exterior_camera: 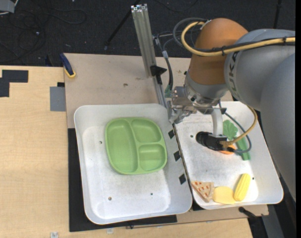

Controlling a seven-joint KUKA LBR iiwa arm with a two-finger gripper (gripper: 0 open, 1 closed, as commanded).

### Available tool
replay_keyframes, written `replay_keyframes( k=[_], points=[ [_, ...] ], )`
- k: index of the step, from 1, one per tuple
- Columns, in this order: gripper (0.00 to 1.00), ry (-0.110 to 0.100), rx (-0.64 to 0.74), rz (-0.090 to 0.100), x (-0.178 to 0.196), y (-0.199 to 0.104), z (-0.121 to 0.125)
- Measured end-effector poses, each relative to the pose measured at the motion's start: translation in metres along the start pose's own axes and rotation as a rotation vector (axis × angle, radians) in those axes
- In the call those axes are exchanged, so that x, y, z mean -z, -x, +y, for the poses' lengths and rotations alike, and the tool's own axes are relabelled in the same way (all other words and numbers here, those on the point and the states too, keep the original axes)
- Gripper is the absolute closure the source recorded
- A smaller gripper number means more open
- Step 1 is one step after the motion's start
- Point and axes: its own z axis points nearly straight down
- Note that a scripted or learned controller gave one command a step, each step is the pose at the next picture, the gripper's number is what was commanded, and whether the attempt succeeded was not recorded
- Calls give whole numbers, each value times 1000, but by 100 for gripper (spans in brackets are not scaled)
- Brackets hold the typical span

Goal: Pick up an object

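The gripper hangs over the top-left corner of the right bin; whether it is released or clenched cannot be told. One green-and-orange toy vegetable lies near, at its 4 o'clock. One corn cob, one yellow lump and one pizza slice lie well apart at 5 o'clock. One green plate sits in the left bin at 8 o'clock.

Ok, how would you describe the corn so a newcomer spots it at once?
Start at the right bin; the left one holds a green plate. Along its near edge three small things lie in a row. The corn is the rightmost: a ribbed yellow cob lying slantwise, next to a smooth yellow lump and a wedge.
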Motion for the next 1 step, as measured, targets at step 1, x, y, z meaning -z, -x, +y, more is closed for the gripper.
replay_keyframes(
  k=[1],
  points=[
    [100,-1,1,1,8,-61,-1]
  ],
)
